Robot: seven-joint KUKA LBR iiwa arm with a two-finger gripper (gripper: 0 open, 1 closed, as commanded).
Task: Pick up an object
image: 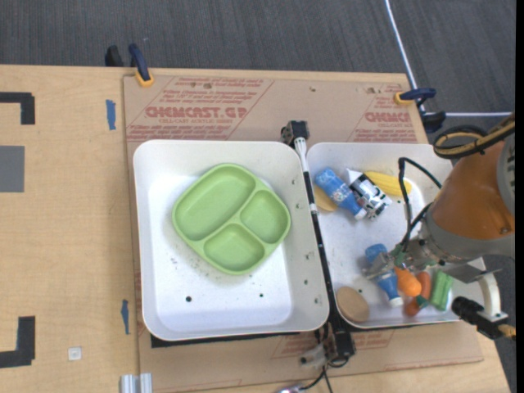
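Arm [475, 199] reaches from right, wrist down; tool [403, 260] over right bin [327, 219] clutter, grip unclear.

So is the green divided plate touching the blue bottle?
Apart. The camera view shows the green divided plate lying in the left bin, while the blue bottle lies in the right bin, with the bins' rims between them.
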